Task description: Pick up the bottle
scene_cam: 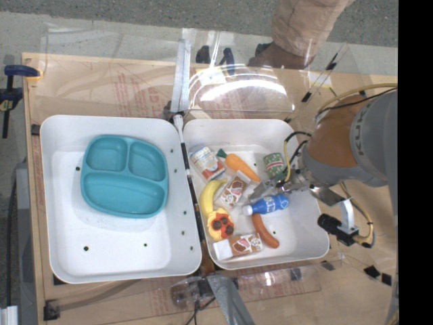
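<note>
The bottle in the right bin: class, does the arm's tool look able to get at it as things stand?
Probably yes. The bottle lies on its side on top, with nothing over it, and the tool is already right at it. The sausage and snack packet lie close beside it, which could crowd a grasp.

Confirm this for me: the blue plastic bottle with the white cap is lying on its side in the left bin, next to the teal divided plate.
Not quite. The camera view shows the blue plastic bottle with the white cap lying on its side in the right white bin, among the toy food, by the gripper. The teal divided plate sits in the left white bin.
</note>
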Available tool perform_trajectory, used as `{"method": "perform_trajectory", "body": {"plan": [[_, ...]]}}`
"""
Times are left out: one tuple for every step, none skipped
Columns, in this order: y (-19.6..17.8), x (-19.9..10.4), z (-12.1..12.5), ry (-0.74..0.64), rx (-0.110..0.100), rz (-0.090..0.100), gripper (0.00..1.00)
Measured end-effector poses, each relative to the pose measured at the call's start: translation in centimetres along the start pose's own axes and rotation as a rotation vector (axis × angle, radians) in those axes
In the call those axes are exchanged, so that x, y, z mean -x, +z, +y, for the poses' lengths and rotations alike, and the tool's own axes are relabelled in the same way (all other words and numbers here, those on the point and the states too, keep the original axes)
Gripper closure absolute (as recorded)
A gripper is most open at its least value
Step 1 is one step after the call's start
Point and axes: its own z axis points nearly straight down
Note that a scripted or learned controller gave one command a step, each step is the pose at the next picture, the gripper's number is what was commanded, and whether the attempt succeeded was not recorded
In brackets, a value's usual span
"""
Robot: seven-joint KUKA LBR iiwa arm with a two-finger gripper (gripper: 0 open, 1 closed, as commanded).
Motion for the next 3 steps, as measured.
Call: {"method": "perform_trajectory", "body": {"plan": [[-1.1, 0.2, -0.1, 0.000, 0.001, -0.003, 1.00], [-1.2, 0.2, -0.1, 0.000, 0.001, -0.003, 0.00], [0.1, 0.1, -4.6, 0.032, -0.001, 0.000, 0.00]]}}
